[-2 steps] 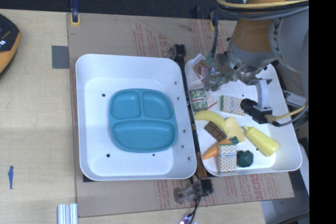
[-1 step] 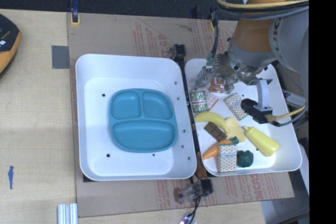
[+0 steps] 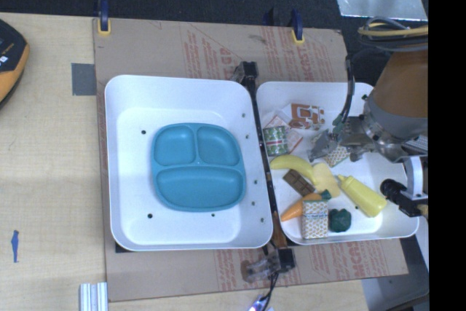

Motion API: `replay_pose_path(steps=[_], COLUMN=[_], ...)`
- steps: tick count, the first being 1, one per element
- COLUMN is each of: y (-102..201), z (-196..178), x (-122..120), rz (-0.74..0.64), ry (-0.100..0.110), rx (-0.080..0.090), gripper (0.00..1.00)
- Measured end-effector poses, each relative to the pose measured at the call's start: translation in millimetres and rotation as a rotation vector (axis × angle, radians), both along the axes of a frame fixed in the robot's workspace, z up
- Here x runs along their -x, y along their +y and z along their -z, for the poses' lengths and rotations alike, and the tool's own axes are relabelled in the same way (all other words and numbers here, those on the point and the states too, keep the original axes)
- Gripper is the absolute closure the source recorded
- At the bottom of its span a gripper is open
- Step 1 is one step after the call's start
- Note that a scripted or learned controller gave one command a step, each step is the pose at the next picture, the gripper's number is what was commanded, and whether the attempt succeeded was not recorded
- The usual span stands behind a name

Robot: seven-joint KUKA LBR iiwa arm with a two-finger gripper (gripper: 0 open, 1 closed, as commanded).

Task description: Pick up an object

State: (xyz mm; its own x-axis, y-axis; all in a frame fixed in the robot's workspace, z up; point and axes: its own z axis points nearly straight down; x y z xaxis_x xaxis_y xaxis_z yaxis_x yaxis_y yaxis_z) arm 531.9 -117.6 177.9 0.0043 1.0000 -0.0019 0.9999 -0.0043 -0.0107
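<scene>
The right bin (image 3: 393, 229) holds several small things. A yellow banana (image 3: 290, 163) lies near its middle, with a brown bar (image 3: 298, 182) just below it. A yellow squeeze bottle (image 3: 361, 194) lies to the right, and an orange carrot (image 3: 292, 211), a white patterned box (image 3: 315, 220) and a dark green lump (image 3: 339, 219) sit along the front. A green-labelled packet (image 3: 275, 140) and a printed card (image 3: 306, 115) lie towards the back. My gripper (image 3: 331, 150) hangs low over the bin's middle, just right of the banana and above the bottle's tip, with a small checkered item (image 3: 337, 156) right at it.
The left bin (image 3: 124, 222) bears a blue divided plate (image 3: 197, 166). The bins' shared wall runs down the centre, with black clamps at both ends. The arm's orange band (image 3: 404, 87) covers the right bin's far right corner. A yellow and black device (image 3: 9, 58) lies at the bench's left edge.
</scene>
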Motion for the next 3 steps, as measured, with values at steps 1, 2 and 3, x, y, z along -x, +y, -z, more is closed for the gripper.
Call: replay_pose_path(steps=[1,2,3], y=[-18,-6,-18], z=[88,82,7], x=[-44,-104,-59], rz=[-0.009,-0.010,-0.006], ry=[-0.010,-0.015,-0.012], rx=[0.003,0.003,-0.001], gripper=[0.00,0.00,0.00])
